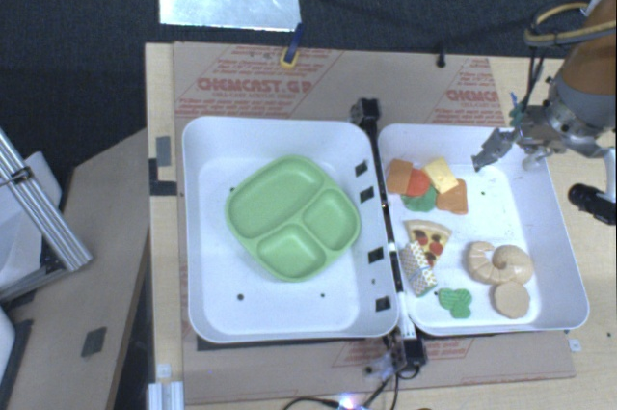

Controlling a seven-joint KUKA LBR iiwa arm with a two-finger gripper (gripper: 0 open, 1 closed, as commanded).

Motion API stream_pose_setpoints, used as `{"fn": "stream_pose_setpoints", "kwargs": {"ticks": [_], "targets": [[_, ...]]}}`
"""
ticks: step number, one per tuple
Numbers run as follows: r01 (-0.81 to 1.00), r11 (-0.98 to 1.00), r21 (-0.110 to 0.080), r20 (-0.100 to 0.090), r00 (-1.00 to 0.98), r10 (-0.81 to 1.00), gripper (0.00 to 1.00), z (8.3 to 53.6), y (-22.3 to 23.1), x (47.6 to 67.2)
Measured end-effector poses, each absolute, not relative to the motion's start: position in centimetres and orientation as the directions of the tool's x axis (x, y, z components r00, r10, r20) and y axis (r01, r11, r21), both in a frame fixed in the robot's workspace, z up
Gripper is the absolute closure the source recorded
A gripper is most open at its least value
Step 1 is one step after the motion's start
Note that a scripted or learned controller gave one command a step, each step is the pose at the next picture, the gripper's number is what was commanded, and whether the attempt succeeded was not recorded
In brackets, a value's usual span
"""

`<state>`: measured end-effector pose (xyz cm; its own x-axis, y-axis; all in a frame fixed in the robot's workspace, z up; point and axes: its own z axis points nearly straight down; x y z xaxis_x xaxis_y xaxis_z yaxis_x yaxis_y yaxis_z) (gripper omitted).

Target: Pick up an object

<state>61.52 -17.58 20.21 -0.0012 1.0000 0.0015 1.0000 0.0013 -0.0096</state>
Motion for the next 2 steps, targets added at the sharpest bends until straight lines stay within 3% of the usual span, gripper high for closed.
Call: {"fn": "stream_pose_setpoints", "kwargs": {"ticks": [1,2], "targets": [[1.000,0.003,0.002,-0.001,-0.003,1.000,0.00,20.9,-17.6,61.8],[1.000,0.002,-0.002,0.000,-0.002,1.000,0.00,15.9,-17.6,60.8]]}}
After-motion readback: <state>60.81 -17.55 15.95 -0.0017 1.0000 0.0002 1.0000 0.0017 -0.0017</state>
